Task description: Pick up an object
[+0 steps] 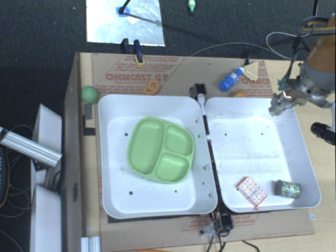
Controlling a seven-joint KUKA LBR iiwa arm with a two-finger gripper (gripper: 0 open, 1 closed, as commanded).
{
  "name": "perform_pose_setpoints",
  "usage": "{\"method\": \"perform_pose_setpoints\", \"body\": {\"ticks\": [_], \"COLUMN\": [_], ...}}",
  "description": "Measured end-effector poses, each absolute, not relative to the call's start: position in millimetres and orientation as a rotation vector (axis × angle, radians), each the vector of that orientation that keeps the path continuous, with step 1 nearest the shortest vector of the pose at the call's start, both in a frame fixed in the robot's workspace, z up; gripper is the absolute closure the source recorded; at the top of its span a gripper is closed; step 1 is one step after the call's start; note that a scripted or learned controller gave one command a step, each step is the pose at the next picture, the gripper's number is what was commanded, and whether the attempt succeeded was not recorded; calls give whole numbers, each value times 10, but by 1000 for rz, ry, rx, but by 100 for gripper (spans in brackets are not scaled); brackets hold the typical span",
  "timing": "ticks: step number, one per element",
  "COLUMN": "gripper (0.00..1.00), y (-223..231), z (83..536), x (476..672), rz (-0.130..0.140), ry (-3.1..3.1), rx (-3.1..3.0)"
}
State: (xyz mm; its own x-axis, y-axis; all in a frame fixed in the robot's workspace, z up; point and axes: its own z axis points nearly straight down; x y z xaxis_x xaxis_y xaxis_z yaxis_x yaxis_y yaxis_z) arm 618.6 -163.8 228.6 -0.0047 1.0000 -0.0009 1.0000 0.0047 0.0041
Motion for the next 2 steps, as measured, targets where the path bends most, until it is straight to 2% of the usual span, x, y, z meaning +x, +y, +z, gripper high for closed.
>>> {"method": "perform_pose_setpoints", "body": {"ticks": [1,2], "gripper": [100,100], "y": [-2016,-1595], "z": [2441,1885], "x": [6691,6298], "rz": [2,1], "ry": [2224,2228], "rx": [2213,2215]}}
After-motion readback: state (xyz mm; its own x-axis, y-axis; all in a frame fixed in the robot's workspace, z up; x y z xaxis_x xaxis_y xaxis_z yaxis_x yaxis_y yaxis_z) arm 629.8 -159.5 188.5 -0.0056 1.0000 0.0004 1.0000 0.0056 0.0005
